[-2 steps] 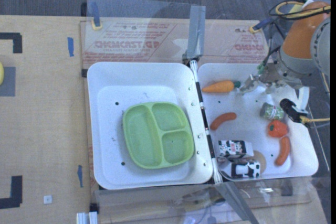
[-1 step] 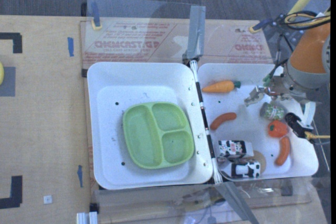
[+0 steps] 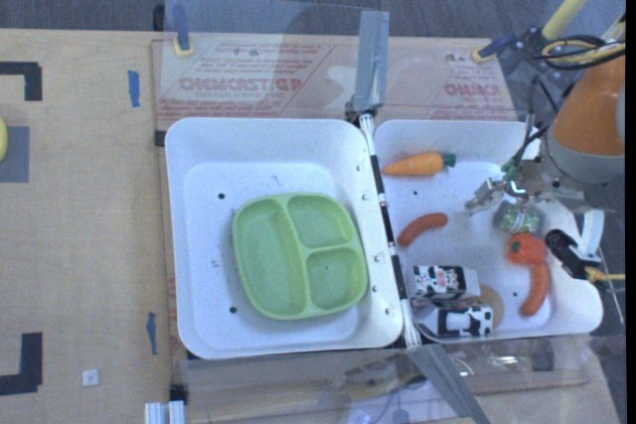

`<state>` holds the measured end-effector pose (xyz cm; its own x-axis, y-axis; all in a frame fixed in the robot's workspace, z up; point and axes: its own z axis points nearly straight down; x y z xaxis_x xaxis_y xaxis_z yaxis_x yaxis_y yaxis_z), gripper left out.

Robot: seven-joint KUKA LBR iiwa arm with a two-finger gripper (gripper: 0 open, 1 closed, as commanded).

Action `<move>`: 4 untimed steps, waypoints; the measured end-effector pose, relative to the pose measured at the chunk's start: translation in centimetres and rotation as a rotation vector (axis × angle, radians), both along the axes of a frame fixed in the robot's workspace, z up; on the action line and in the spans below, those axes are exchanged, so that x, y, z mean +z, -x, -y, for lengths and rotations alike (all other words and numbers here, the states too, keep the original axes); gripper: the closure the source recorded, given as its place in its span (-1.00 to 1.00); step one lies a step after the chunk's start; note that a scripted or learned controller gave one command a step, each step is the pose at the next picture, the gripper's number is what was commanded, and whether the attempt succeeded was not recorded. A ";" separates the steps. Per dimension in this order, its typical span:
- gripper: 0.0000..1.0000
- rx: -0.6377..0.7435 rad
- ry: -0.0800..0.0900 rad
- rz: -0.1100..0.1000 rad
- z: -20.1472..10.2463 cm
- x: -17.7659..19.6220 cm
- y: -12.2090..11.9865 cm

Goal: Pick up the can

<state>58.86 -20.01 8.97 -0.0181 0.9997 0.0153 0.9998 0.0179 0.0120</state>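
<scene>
The can [image 3: 519, 215], small with a greenish, silvery look, lies in the right bin [image 3: 449, 130] near its right wall. My gripper [image 3: 505, 196] hangs directly over the can's upper left side, and the grey wrist with its orange band reaches in from the right. Part of the can is hidden under the gripper. Whether the gripper touches the can is unclear from this angle.
In the right bin lie a carrot [image 3: 414, 164], a red sausage [image 3: 422, 227], an orange pepper [image 3: 527, 248], an orange sausage [image 3: 537, 289] and two cow-patterned cartons [image 3: 439, 281] [image 3: 467, 321]. The left bin [image 3: 189, 213] holds a green divided plate [image 3: 300, 255].
</scene>
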 end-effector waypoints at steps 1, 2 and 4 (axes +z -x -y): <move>-1.00 -0.244 0.015 -0.011 -4.7 5.7 -2.9; -1.00 -0.136 0.024 0.020 -0.4 2.7 2.7; 1.00 -0.188 0.008 0.042 0.2 2.7 2.7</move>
<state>56.11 -20.24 11.69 0.1684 0.9857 0.0100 0.9842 -0.1687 0.0545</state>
